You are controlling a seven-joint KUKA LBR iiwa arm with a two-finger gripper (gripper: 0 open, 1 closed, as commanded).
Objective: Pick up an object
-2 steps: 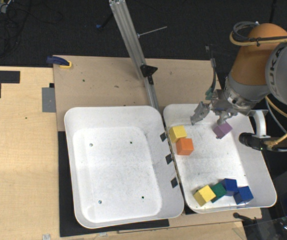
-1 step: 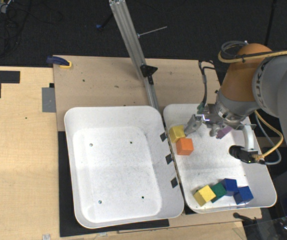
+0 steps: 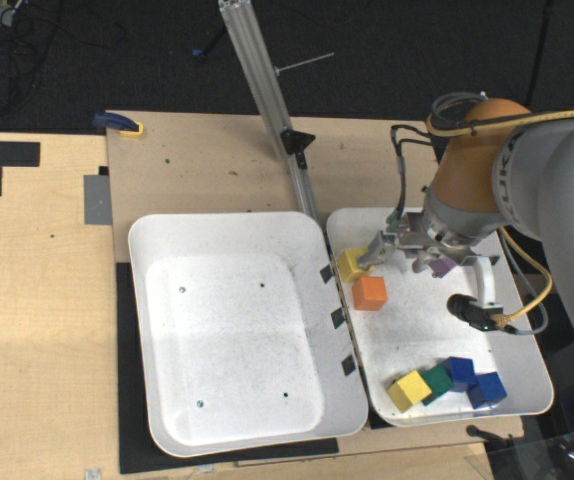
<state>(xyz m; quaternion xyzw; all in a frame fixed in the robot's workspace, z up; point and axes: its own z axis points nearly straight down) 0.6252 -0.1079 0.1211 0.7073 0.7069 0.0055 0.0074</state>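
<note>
Right now I have the arm [image 3: 497,183] reaching in from the right over the right bin [image 3: 437,413], wrist bent down so the gripper [image 3: 372,255] points toward that bin's left wall. Its tip sits at a yellow block [image 3: 349,265], touching it or just beside it; an orange cube [image 3: 369,293] lies right next to that block, a little nearer the camera. I cannot tell whether the fingers are open or closed, since the wrist and its cabling cover that part, and I see no block lifted clear of the bin floor.

My read is that the low, slanted approach is there because the yellow block is tucked close against the wall, leaving little room for a straight descent. The orange cube crowding it could get nudged or caught in the same grasp.

Other candidates sit well apart, clustered near the front corner of the same bin: a second yellow piece [image 3: 408,390], a green one [image 3: 435,381] and two blue ones [image 3: 474,381]. The left bin [image 3: 167,233] rests beside it on the surface [image 3: 197,163].
</note>
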